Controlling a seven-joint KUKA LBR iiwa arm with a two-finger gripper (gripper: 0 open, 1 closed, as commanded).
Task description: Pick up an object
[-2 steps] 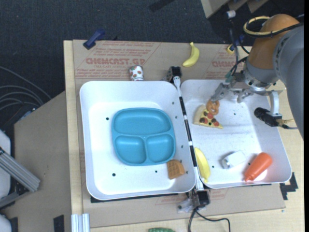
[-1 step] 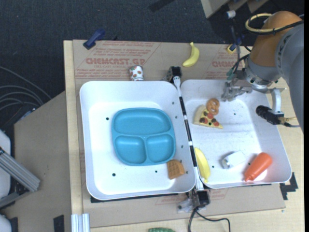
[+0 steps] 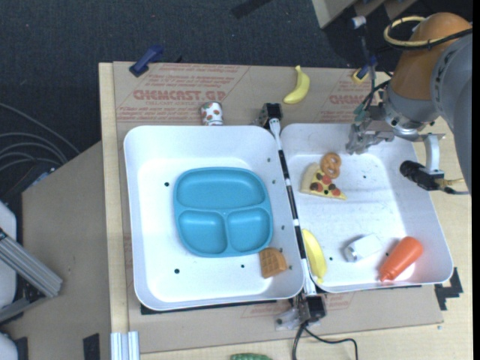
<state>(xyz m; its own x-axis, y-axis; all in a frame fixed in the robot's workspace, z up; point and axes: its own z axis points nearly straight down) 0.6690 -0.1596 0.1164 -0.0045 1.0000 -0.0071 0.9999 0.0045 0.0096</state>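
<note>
the grey two-finger gripper [image 3: 358, 137] hovers over the right shallow white plastic bin's [image 3: 420, 223] far edge, grip state unclear, near the triangular toy pizza slice [image 3: 324, 183] and small brown pretzel [image 3: 330, 163].

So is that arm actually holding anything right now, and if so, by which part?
Nothing is held, as far as the view shows. The end effector hovers over the right bin's far edge, with the pretzel and pizza slice lying apart from it.

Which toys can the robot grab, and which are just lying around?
For grabbing, in the bins: pizza slice, pretzel, carrot, white block, banana, waffle, blue plate.

Just lying on the bench: yellow banana, spotted toy, blue clip.
</note>
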